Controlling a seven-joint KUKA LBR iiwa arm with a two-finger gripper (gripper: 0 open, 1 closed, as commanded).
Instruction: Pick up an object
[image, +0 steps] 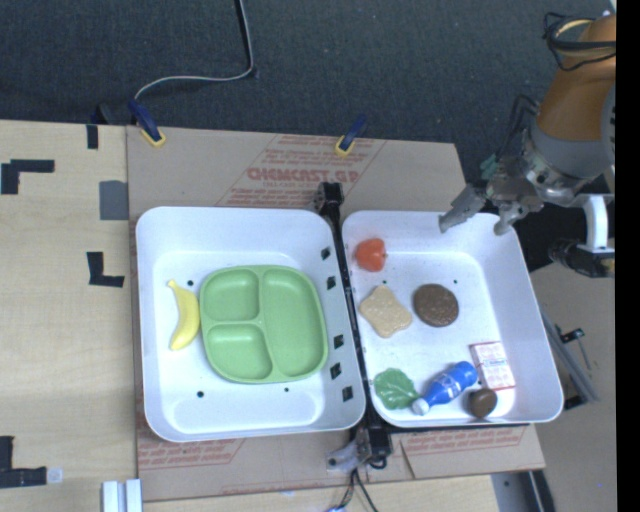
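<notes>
Two white bins sit side by side on the table (60, 330). The left bin (160, 400) holds a green sectioned plate (265, 323) with a yellow banana (184, 314) at its nine o'clock. In the right bin (500, 270), a red ball (371, 253) lies at eleven o'clock, a tan biscuit (385, 311) and brown disc (436, 305) near centre, and a green leafy piece (394, 388), blue bottle (447, 386), pink packet (492, 364) and brown nut (482, 402) toward five o'clock. The pincer (472, 222) hovers over that bin's one o'clock rim, fingers spread, pinching nothing.
</notes>
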